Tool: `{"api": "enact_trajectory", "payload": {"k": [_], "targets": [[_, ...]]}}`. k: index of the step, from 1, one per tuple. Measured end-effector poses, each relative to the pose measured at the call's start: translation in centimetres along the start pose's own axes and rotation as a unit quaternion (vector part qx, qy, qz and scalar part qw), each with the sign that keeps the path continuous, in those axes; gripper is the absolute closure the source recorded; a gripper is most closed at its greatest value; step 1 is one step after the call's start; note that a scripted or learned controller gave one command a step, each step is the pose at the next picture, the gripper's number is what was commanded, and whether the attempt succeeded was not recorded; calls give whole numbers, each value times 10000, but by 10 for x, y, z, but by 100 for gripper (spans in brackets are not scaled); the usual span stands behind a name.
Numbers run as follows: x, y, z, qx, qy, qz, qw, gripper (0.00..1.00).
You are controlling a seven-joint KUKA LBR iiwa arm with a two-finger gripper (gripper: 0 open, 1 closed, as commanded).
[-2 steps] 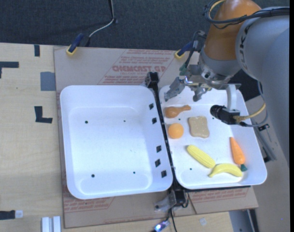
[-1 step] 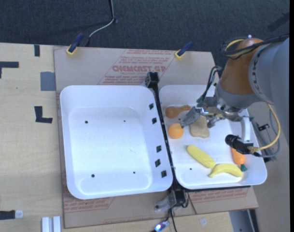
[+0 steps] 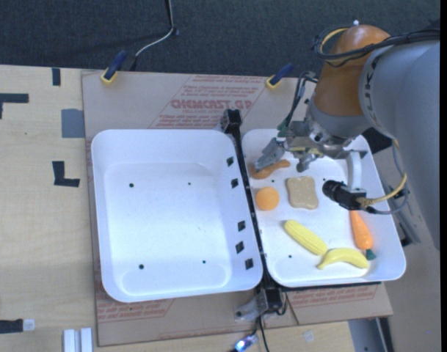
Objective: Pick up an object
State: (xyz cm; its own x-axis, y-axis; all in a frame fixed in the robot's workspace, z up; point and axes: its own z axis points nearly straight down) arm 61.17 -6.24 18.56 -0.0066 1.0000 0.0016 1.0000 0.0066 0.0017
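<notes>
Bench: pale wood-grain top w/ black tape marks at left; dark carpet-like floor along the top edge, w/ a cable trailing down to a yellow-blue clamp (image 3: 113,66); second clamp (image 3: 280,72) at right. Cardboard sheet (image 3: 201,101), red print, lies under both bins. Left bin (image 3: 106,196): white, shallow, black dots on floor. Right bin (image 3: 388,270): white, touching left bin along a black centre divider. Contents, right bin: orange ball (image 3: 267,199) near divider; tan bread slice (image 3: 302,193) just beside it; corn cob (image 3: 305,236) below; banana (image 3: 344,258) near front rim; carrot (image 3: 361,229) at right; orange sausage-like piece (image 3: 269,169) at back. Arm: grey, orange band, enters from right. Gripper (image 3: 293,152) is over back of right bin, just above sausage piece & bread; jaws look spread apart, nothing seen between them.
</notes>
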Motion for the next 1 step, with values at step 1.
{"api": "enact_trajectory", "payload": {"k": [1], "targets": [[-33,-64,55,73,-5,54,10000,0]]}}
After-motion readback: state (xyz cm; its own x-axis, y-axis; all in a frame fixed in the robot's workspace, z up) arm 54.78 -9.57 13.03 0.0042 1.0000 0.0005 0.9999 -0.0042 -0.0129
